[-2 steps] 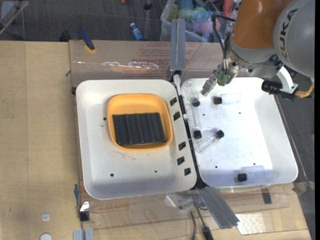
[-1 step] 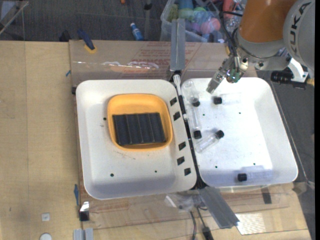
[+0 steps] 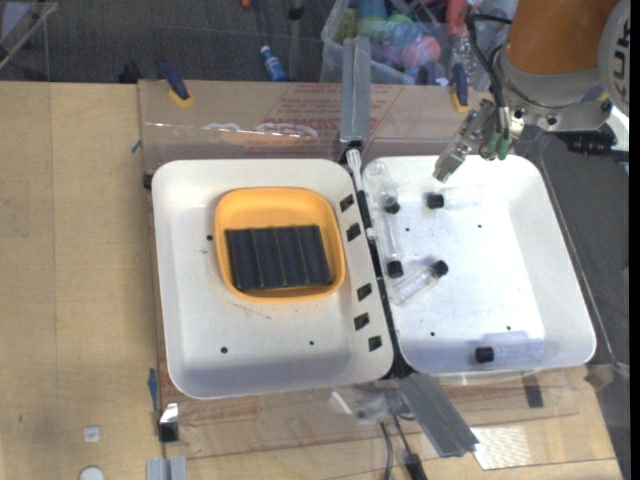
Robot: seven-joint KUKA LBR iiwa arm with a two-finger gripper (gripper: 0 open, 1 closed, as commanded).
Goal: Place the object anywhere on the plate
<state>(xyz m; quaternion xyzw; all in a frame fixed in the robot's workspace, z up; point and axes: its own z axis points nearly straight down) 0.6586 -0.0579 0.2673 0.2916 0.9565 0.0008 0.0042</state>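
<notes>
Judging by the layout, the placing looks done: the black ridged block (image 3: 278,258) lies flat inside the yellow plate (image 3: 228,208), within the rim and roughly centred, slightly toward the plate's near side. The plate sits in the left bin (image 3: 180,318), toward that bin's far right part, on the desk (image 3: 60,268).

The step in hand is most likely getting clear. To do it well, rise straight up and stay on the right bin's side of the divider. Don't sweep low across the plate, since a knock could shove the block off the rim.

The gripper (image 3: 447,164) hangs over the far edge of the right bin (image 3: 520,268), near its far left corner and well apart from the plate and block. It is tilted, with the tip pointing down toward the left. Nothing is visibly held in it and it touches nothing I can see. Whether it is released or clenched, I cannot tell at this angle; the tip is too small.

Clear tube-like pieces with black caps (image 3: 415,286) lie in the right bin along its left side, below the gripper and apart from it. If one of these is the real target, it isn't picked up yet.
</notes>
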